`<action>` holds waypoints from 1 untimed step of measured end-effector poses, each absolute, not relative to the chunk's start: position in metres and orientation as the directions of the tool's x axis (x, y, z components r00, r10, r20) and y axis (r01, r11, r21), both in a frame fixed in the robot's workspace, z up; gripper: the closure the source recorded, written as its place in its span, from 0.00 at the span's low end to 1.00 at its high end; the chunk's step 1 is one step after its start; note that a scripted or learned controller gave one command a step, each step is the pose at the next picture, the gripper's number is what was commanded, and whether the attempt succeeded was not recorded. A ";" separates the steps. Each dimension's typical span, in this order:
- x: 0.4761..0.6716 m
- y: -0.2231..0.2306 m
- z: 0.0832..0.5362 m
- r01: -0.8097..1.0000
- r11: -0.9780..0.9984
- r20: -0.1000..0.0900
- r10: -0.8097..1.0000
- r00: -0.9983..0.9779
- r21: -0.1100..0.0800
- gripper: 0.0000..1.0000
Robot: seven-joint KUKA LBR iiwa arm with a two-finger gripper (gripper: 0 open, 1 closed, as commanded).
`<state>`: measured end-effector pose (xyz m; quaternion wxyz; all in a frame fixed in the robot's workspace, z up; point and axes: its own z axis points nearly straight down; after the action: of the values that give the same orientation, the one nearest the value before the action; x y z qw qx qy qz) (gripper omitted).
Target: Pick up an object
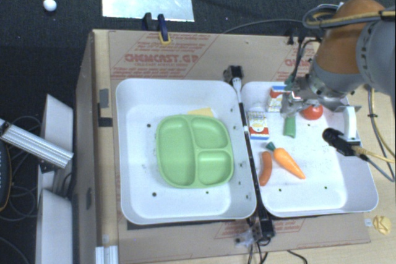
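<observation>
We see the gripper (294, 103) low over the upper part of the right bin (346, 195), at the right of the frame, in a crowded patch. A red tomato (313, 112) sits just beside it on the right, a small carton (276, 97) just to its left, and a green stick-shaped toy (289, 127) lies directly below it in the picture. From this slanted view we cannot tell how far the gripper is open, nor whether anything is caught in it; the green stick-shaped toy may be touching it, but we would not claim a hold.

We judge this to be the closing-in stage of a pick, with the green stick-shaped toy or the red tomato as the likely target. To do it well, we would:

- settle on one target and centre over it, since its neighbours are near enough to be nudged or pinched along with it;
- take the green stick-shaped toy across its narrow width;
- treat the red tomato as prone to rolling away.

The carrot (288, 161) and a second carton (258, 123) lie farther toward the middle, with more room around them. The green divided plate (193, 150) in the left bin (139, 195) is well apart.
</observation>
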<state>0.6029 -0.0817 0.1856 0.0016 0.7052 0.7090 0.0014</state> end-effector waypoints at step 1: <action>0.602 -0.082 0.185 1.000 0.005 0.000 1.000 -0.005 0.002 0.00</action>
<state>0.6024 -0.0817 0.1847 0.0009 0.7055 0.7088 0.0009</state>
